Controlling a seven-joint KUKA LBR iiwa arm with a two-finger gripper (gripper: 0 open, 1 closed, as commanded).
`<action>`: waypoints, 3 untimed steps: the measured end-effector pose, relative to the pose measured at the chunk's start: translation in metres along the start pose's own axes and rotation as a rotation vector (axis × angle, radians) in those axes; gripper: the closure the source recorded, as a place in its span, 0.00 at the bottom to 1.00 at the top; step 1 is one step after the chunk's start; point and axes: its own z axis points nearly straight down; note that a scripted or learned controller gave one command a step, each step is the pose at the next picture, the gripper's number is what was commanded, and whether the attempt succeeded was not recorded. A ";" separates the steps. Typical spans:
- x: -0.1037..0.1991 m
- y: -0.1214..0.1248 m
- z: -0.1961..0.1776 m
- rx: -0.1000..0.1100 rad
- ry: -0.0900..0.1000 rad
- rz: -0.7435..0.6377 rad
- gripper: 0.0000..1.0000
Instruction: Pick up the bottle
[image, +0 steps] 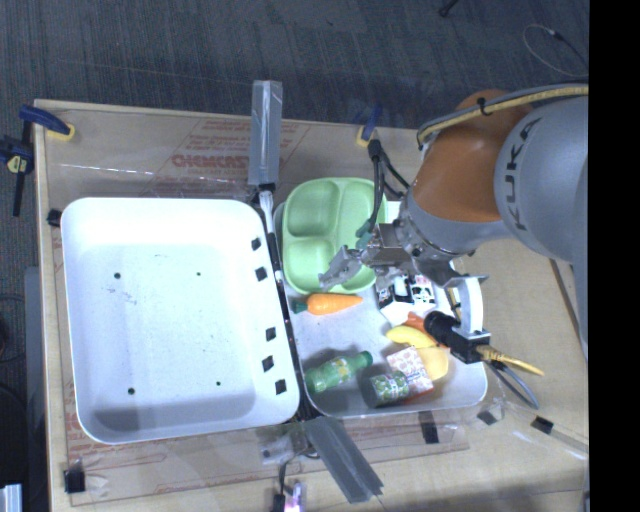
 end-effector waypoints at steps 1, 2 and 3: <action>-0.023 0.042 0.128 -0.003 -0.001 -0.013 0.00; -0.039 0.117 0.146 0.017 0.003 -0.190 0.00; -0.052 0.113 0.133 0.028 -0.018 -0.184 1.00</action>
